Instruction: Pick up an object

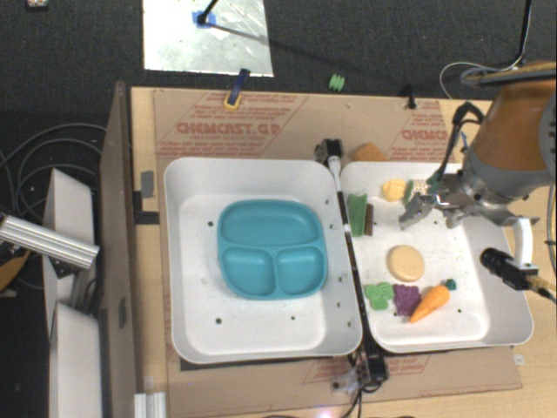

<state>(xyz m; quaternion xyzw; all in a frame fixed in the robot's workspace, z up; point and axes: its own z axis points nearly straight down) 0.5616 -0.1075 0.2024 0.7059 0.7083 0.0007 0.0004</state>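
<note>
Arm: you are looking at the grey arm (513, 138) with its orange band, which is reaching in from the right and hanging over the upper part of the right bin (505, 320).
Tool: your tool (416, 209) is hovering above the right bin's floor, just right of the yellow piece; you are seeing nothing lying between its parts, and whether it is spread or closed you cannot tell from this slant.
Right bin: it is sitting on the table (261, 116) touching the left bin along the middle seam, and it is carrying all the small toy foods.
Yellow piece (394, 189): it is lying near the bin's upper edge, just beside the tool and left of it.
Green block (357, 213): it is lying upright along the bin's left wall, with a dark brown strip (369, 219) touching its right side.
Round beige disc (406, 263): it is resting near the bin's middle, below the tool and apart from it.
Leafy green piece (379, 295): it is lying below the disc, beside the purple piece (406, 299).
Carrot (432, 300): it is lying tilted, its green top pointing up-right, touching the purple piece.
Left bin (200, 320): it is holding a blue divided plate (272, 246) near its centre.
Orange piece (367, 152): it is sitting on the table just beyond the right bin's upper rim.
</note>
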